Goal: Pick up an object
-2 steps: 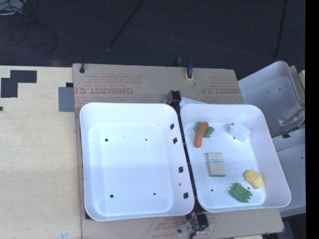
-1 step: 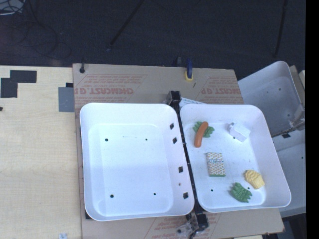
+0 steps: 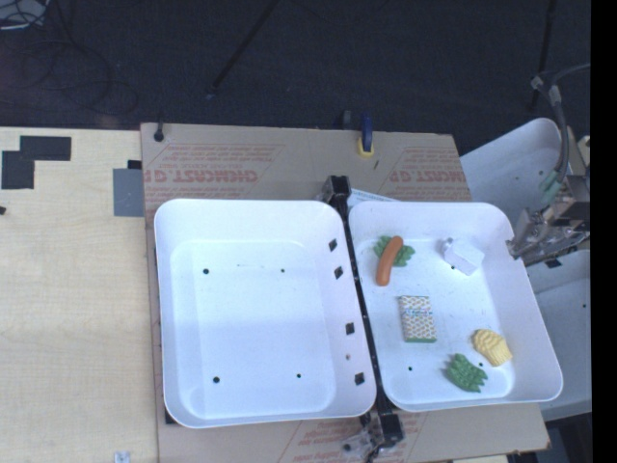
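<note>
Claw parked at three o'clock, off the right bin's rim, and whether it's spread or closed I cannot tell; nothing visible in its grip. Nothing lifted yet, I'd judge: carrot at twelve o'clock of that bin, white block at two, patterned box centre, yellow piece and green piece around five. Left bin untouched.
</note>
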{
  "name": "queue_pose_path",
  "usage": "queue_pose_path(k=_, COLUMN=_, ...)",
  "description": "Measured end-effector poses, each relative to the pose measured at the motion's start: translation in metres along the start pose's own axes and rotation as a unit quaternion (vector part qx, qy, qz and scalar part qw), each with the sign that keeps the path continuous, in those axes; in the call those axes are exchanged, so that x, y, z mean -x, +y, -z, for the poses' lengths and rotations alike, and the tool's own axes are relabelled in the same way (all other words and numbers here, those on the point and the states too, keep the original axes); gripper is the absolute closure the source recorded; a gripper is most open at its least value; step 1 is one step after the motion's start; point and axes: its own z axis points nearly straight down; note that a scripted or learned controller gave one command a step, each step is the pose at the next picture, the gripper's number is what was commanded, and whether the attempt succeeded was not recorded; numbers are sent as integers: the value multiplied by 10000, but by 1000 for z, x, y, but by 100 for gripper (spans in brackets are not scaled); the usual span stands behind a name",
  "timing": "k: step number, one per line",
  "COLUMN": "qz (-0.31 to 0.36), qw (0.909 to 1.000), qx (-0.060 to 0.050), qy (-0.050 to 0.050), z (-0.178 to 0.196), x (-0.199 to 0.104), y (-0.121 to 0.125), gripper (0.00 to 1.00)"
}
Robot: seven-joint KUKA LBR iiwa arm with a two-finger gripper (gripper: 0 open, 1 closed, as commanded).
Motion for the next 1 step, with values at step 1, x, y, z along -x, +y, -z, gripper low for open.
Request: queue_pose_path(k=1, qz=7, qw=10000, qx=0, qy=0, z=-11, x=-66, y=-11, gripper=100)
